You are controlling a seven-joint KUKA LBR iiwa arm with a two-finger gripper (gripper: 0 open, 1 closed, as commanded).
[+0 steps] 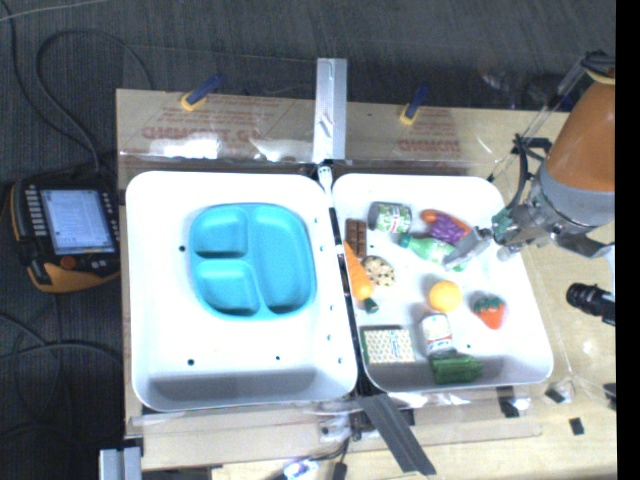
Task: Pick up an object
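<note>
The arm reaches in from the right, orange band high at the edge, and the end effector hangs over the far right part of the right bin; whether it is open or closed I cannot tell from this slant, and nothing is visibly held in it; so my read is approach, not lift.

Candidates are all in that right bin: a small can lies on its side at the far end; a purple piece and a green piece lie just beside the tool tip, the closest things to it; an orange ball sits in the middle, a strawberry to its right; a carrot lies along the left wall with a cookie beside it; nearer still, a small white jar, a patterned box and a dark green block.

The left bin carries a blue divided tray, well apart from the action.

The next move, as I judge it: settle on one target, most likely the purple or green piece below; come down centred on it, clear of its neighbour, since the two lie touching or nearly so; close, then lift straight up; crowding is the risk, a nudge could push both aside.
</note>
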